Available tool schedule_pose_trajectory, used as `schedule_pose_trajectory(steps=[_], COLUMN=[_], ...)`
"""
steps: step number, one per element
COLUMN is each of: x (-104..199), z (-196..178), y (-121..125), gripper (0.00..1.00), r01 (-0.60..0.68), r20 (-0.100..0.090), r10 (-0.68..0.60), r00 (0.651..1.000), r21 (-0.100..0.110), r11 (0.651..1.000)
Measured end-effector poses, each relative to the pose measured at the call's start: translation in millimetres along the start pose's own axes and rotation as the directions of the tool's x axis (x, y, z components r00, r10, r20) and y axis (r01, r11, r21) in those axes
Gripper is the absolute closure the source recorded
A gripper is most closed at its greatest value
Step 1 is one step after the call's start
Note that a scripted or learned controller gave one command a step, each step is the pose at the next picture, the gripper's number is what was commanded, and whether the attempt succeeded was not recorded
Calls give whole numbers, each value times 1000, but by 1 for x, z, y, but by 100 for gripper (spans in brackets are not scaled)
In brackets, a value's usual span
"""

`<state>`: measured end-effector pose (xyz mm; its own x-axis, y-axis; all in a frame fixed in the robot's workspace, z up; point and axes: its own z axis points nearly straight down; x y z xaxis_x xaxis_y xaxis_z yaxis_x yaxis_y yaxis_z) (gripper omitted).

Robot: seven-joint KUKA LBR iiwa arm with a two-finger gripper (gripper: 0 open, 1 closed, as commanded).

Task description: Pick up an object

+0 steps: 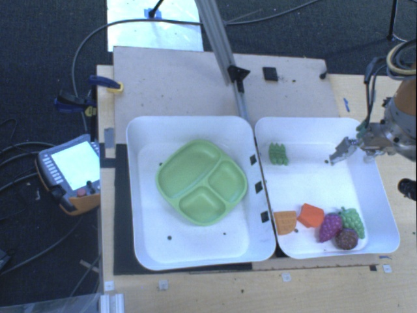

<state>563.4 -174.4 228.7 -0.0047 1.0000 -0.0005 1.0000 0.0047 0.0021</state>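
Observation:
The right bin [313,181] holds several toy foods. A small green ridged piece [278,153] lies near its far left corner. Along its near edge sit an orange slab [285,222], a red-orange block [311,215], purple grapes [330,227], green grapes [352,220] and a dark round fruit [346,239]. My gripper [340,152] hangs over the far right part of this bin, right of the green ridged piece and well above the near-edge cluster. It holds nothing that I can see.
The left bin [148,240] carries a green divided plate [202,182]. A slanted metal pole [218,31] crosses the back board. A teach pendant [71,171] lies left of the bench, and cables run near the arm at the right.

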Motion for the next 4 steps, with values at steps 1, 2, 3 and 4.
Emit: schedule_pose_trajectory(steps=[1, 2, 3, 4], x=[-3, 6, 6, 6], z=[61, 109, 143, 129], y=[4, 5, 7, 10], gripper=[0, 0, 0, 100], r01=[-3, 0, -4, -3], r20=[-1, -1, 0, 2], r10=[3, 0, 4, 3], r00=[1000, 1000, 1000, 1000], r21=[4, 3, -2, -10], r11=[1000, 1000, 1000, 1000])
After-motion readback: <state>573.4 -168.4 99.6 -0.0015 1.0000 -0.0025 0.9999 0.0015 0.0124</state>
